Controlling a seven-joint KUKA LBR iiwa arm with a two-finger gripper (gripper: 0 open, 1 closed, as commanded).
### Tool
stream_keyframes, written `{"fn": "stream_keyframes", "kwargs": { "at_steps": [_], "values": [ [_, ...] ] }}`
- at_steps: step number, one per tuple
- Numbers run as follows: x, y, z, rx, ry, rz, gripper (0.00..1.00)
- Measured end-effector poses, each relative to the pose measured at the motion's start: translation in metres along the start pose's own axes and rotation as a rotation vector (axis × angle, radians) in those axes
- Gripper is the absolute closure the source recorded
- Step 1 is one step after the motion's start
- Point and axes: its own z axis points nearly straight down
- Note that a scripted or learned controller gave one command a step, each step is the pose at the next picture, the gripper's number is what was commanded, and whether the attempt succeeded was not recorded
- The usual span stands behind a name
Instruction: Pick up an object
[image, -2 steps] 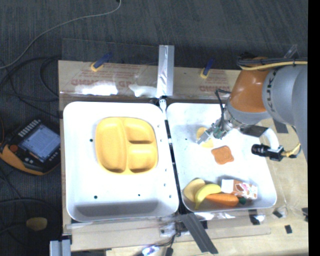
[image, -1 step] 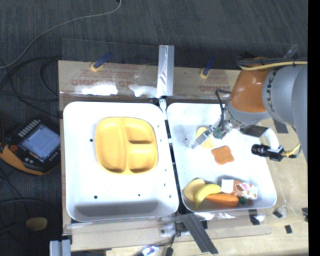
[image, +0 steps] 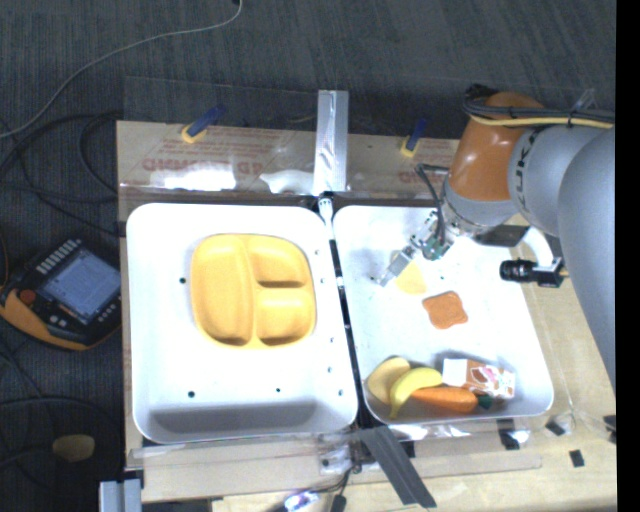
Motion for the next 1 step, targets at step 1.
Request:
{"fn": "stream_keyframes", "kwargs": {
  "at_steps": [1],
  "values": [
    [-0.0017, 0.0031, -0.0111, -0.012, -0.012, -0.001, 1.0]
  ]
}}
